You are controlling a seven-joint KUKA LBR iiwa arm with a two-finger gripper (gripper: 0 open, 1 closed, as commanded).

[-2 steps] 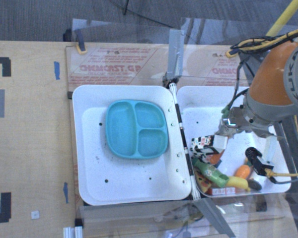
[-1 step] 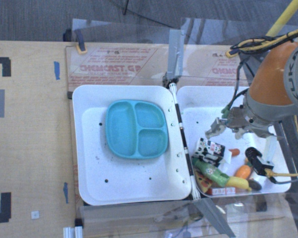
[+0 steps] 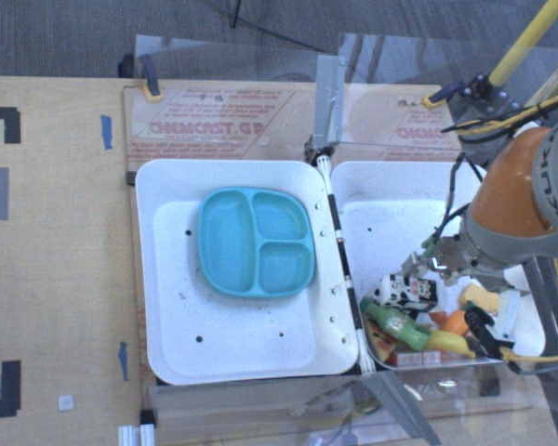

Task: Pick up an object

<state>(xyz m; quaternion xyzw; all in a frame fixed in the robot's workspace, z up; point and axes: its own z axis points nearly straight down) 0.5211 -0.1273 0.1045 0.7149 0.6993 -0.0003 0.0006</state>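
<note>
**Q:** Where is your gripper, and what is it doing?

**A:** My gripper (image 3: pixel 426 260) is hovering low over the right bin (image 3: pixel 391 203), just above a black-and-white toy (image 3: pixel 407 291). I cannot tell what state it is in from this angle.

**Q:** Why there?

**A:** I am judging that the pickable things are crowding that bin's near corner, so I am reaching where they are piling up.

**Q:** How many things are lying around it?

**A:** I am counting one green bottle (image 3: pixel 398 326), one yellow banana-like piece (image 3: pixel 449 343), one orange piece (image 3: pixel 456 322); others are blurring together. The left bin (image 3: pixel 167 277) is holding one turquoise divided plate (image 3: pixel 257 242).
</note>
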